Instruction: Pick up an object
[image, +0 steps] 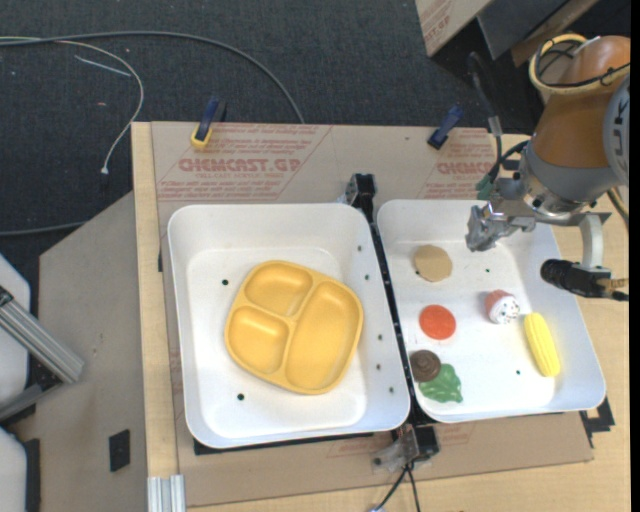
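jaws (483, 238) parked over right white bin (560, 390), gap can't be made out | round tan cookie-like disc (433, 263) lying flat just beside, nothing gripped | tbh should be lowered straight, centred over disc, closed only once low

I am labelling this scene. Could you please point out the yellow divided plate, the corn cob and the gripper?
yellow divided plate (294, 326): camera view, centre ridge between its compartments.
corn cob (541, 343): camera view, middle of its length.
gripper (483, 236): camera view, its lower tip.
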